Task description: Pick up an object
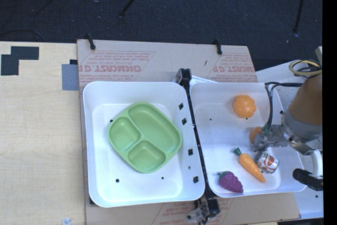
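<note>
White bins: two shallow bins sit side by side on cardboard; the left bin (100, 113) carries a green divided plate (145, 136), the right bin (221, 108) carries the toys.
Task's things: an orange ball (245, 106) lies toward the far side of the right bin; a toy carrot (250, 165) lies nearer the front; a purple grape bunch (230, 182) lies at the front edge; a small red-and-white can (268, 163) sits just beside the carrot's thick end.
Another item: a small orange piece (255, 134) shows at the arm's edge, partly hidden, too covered to name.
Arm: it reaches in from the right, low over the right bin's right side.
Gripper (263, 146): it hangs just above the can and carrot; how wide it stands is too dark and blurred to judge, and nothing is visibly held.
Risk, crowding: can, carrot and orange piece lie close together, so a descent here may nudge one away or catch two at once.
Risk, shape: the can probably rolls and the carrot tapers, so either could slip out of a squeeze.
Risk, wall: the bin's right wall is near and may block a clean close.
Surface: pale wood bench on the left with dark tape marks.
Room: dark carpet behind, with cables and thin stand legs.
</note>
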`<state>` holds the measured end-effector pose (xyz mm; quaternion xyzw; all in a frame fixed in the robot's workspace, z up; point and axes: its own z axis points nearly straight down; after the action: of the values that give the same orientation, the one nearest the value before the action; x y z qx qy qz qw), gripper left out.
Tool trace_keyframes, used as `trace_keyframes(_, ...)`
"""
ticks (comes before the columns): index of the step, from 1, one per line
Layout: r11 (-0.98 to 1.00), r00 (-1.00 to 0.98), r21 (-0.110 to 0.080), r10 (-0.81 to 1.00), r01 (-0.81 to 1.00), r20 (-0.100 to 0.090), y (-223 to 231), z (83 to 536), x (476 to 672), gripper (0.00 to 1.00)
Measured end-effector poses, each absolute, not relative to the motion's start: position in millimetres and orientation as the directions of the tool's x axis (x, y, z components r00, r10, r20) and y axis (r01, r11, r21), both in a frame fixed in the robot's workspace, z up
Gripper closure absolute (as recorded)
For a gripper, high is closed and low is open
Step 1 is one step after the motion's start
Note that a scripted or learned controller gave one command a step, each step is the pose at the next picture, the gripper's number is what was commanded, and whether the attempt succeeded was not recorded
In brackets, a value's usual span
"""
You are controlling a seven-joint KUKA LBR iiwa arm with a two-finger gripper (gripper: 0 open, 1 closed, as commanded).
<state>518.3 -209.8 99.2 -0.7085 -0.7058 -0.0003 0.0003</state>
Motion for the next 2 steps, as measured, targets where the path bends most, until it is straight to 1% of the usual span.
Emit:
trace_keyframes(1, 0.001, -0.001, 0.003, 1.000, 1.000, -0.001, -212.7, 151.8, 529.3, 1.00)
trace_keyframes(2, 0.001, -0.001, 0.002, 1.000, 1.000, -0.001, -209.9, 200.6, 521.3, 1.00)
